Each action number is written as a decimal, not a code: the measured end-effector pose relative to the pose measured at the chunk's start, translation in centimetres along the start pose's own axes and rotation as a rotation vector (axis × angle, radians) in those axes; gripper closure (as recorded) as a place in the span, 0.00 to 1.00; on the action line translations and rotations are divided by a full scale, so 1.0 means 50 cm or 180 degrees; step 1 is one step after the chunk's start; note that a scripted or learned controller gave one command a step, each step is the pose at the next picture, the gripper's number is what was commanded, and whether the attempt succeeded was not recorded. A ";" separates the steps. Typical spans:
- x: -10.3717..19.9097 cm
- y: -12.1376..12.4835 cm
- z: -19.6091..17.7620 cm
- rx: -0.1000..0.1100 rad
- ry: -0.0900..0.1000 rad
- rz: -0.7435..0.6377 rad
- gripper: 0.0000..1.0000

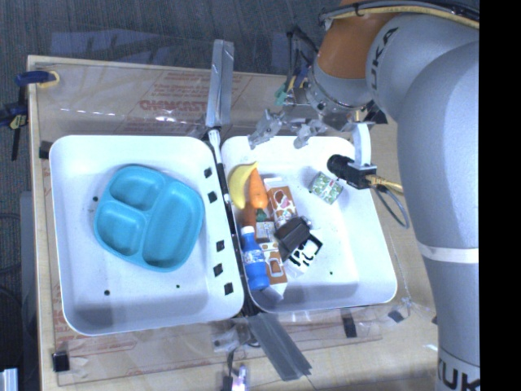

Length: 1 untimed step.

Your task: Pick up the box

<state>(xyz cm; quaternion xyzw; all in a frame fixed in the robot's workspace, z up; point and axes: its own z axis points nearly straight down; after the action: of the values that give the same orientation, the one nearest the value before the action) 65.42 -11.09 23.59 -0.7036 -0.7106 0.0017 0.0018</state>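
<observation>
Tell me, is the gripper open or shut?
Open. The gripper has its two fingers spread apart above the right bin's back edge, with nothing between them.

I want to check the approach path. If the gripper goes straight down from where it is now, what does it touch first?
Probably the bare white floor at the far end of the right bin, behind the banana. The gripper, open, hangs over that rim area; depth is unclear, so it might strike the rim itself.
</observation>
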 end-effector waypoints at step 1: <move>-0.038 0.000 -0.013 -0.0009 -0.0003 -0.0255 0.00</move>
<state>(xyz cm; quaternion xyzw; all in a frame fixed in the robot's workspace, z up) 65.45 -12.96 24.24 -0.6745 -0.7382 0.0010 0.0005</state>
